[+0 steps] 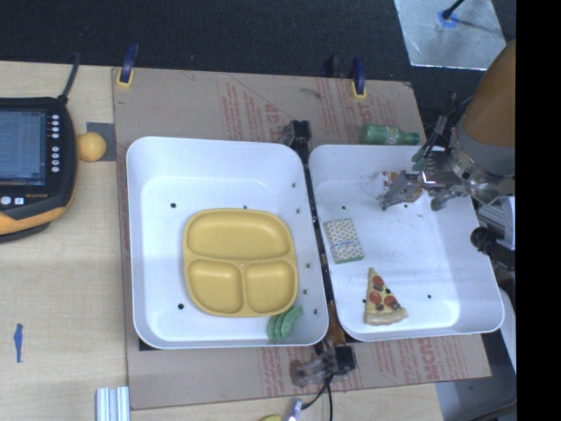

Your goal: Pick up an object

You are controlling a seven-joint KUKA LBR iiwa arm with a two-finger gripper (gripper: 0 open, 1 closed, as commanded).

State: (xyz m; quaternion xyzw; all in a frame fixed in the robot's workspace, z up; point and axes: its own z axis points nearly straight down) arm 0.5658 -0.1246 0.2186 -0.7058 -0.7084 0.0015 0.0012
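Risk, as we judge it, lies in the spread of targets: the two-finger gripper hangs over the upper part of the right shallow white plastic bin, well apart from every loose piece, so a descent from there may close on bare floor. We see its fingers spread apart with nothing between them.

Counted from largest to smallest, we find two white bins side by side, the left one filling mid-frame. One yellow three-compartment plastic tray lies flat in the left bin; it looks too wide and shallow for the fingers. One toy pizza slice sits lower centre of the right bin, one small patterned rectangular packet near that bin's left wall, and one green pod-shaped toy touches the tray's lower right corner, where the fingers could catch the tray rim.
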